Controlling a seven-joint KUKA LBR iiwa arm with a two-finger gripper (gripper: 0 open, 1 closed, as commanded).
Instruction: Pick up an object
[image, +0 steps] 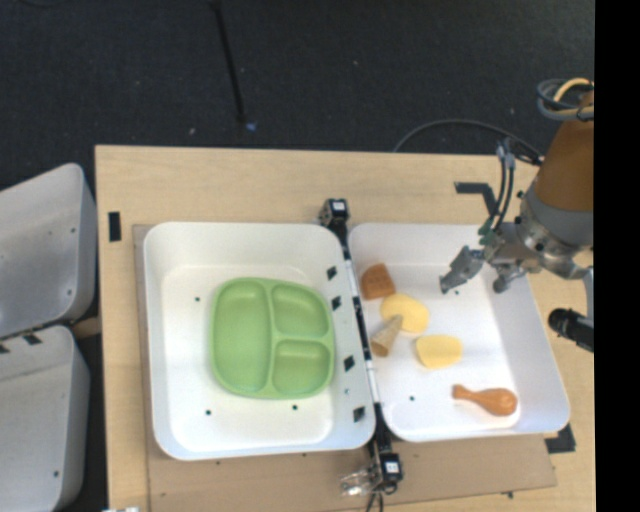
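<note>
My gripper (480, 272) hangs open, holding nothing, up-right of the yellow piece (405, 312). I'd centre over it, drop straight, avoid the brown chunk (377, 282) beside.

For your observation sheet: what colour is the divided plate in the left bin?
Light green, seen plainly in the camera view: the divided plastic plate.

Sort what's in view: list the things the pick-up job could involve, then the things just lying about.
Job in hand:
- gripper, over the right bin
- brown block
- yellow round piece
- yellow flat piece
- small tan piece
- orange drumstick shape

Lying about:
- green divided plate in the left bin
- black cable
</note>
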